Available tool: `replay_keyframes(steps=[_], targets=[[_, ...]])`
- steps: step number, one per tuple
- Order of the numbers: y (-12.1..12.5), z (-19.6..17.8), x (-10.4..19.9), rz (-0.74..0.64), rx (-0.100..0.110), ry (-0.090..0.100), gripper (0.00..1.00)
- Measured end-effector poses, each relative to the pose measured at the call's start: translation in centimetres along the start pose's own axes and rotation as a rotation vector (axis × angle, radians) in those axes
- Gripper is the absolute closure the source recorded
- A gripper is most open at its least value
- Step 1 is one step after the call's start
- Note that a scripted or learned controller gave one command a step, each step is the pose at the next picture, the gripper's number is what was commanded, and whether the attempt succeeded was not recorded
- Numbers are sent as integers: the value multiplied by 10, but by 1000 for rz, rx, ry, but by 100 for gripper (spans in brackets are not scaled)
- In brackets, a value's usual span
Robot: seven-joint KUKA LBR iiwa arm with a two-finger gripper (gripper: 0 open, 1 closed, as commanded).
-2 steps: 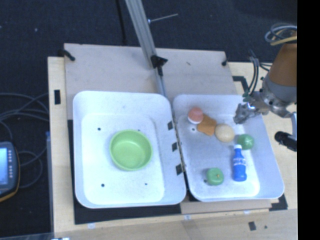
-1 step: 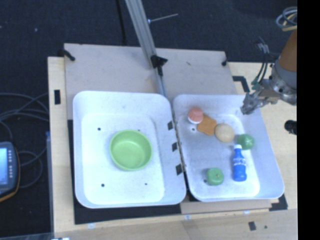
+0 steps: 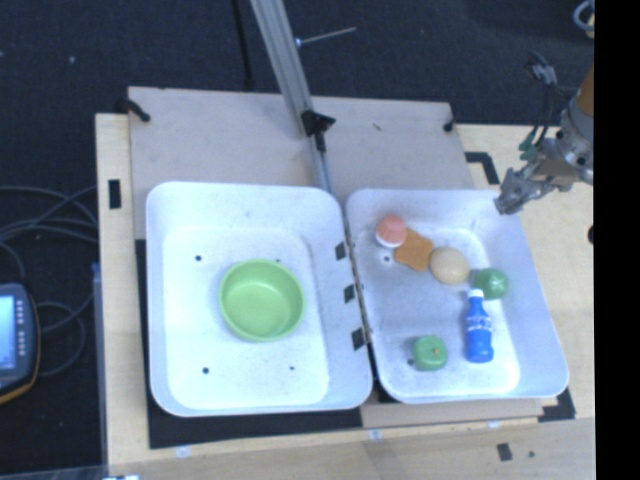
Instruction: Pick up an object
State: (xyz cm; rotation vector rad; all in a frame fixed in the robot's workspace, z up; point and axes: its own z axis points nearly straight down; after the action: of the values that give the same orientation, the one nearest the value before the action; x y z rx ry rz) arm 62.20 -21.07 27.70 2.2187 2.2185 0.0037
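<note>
The right bin (image 3: 510, 368) holds several small things. A pink round piece (image 3: 391, 230) lies at its upper left, touching an orange-brown piece (image 3: 413, 252), with a cream egg-shaped object (image 3: 449, 265) beside that. A green ball (image 3: 491, 284) rests just above a blue bottle with a white cap (image 3: 478, 330). A green apple (image 3: 430, 352) lies near the front. My gripper (image 3: 512, 196) hangs over the bin's upper right corner, above and right of all of them, with nothing seen in it.
The left bin (image 3: 180, 368) contains a light green bowl (image 3: 261, 299). A slanted metal pole (image 3: 283, 53) rises from behind the bins' shared edge. A handheld pendant (image 3: 15, 338) lies off the bench at far left.
</note>
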Motion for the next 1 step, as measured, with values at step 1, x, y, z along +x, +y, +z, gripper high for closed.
replay_keyframes(steps=[1], targets=[[9, 11, 50, -3, 4, 2, 100]])
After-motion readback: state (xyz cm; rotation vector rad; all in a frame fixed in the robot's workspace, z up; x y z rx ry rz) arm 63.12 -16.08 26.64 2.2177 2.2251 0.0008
